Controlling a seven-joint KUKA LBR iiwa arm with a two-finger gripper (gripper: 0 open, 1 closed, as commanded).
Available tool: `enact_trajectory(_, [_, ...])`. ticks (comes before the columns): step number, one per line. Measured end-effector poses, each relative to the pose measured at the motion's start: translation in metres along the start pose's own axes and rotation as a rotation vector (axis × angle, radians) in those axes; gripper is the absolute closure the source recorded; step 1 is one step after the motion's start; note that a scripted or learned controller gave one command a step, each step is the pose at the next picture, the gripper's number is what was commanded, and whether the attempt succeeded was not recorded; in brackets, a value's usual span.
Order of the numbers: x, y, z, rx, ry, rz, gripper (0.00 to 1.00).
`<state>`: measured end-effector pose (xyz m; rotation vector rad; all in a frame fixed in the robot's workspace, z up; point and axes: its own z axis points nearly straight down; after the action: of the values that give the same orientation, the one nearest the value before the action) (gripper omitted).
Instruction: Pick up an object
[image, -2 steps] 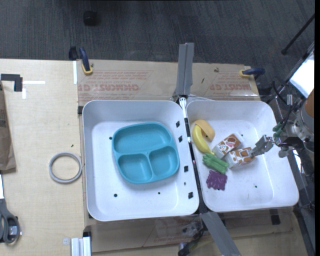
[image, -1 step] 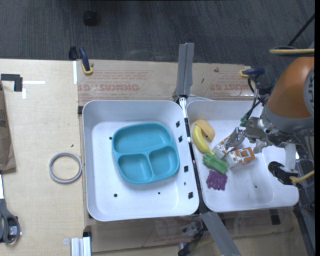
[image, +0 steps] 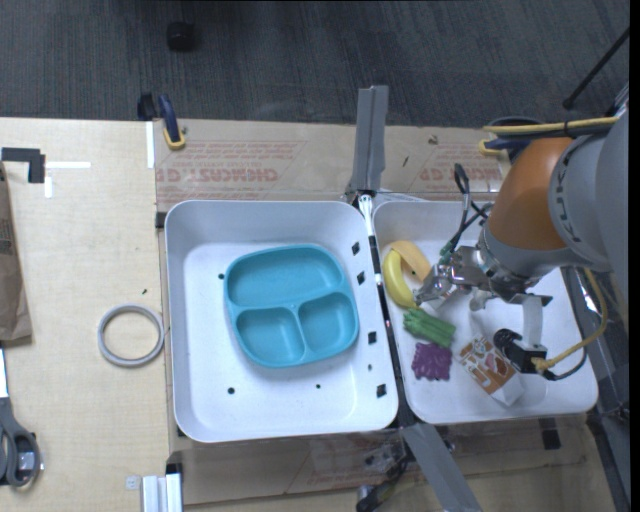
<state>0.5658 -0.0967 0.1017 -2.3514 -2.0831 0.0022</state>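
Note:
The right bin (image: 560, 400) holds a yellow banana (image: 398, 271) at its left side, with a green pod-like toy (image: 429, 325) and a purple bunch of grapes (image: 432, 361) in front of it. An orange and white carton (image: 489, 366) lies toward the bin's front. My gripper (image: 440, 285) hangs low over the bin, just right of the banana and above the green toy. Nothing is seen held in it. The grey arm with its orange band (image: 535, 200) covers the bin's back right part.
The left bin (image: 200, 380) holds a blue divided plate (image: 291, 305). On the bench to the left lie a grey ring (image: 131, 334) and scissors (image: 17, 450). A blue clamp (image: 168, 122) stands at the back. A yellow cable (image: 565, 357) loops beside the carton.

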Motion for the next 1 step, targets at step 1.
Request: enact_trajectory(1, [0.0016,0.026,0.0092,-0.003,-0.001,-0.251,0.0])
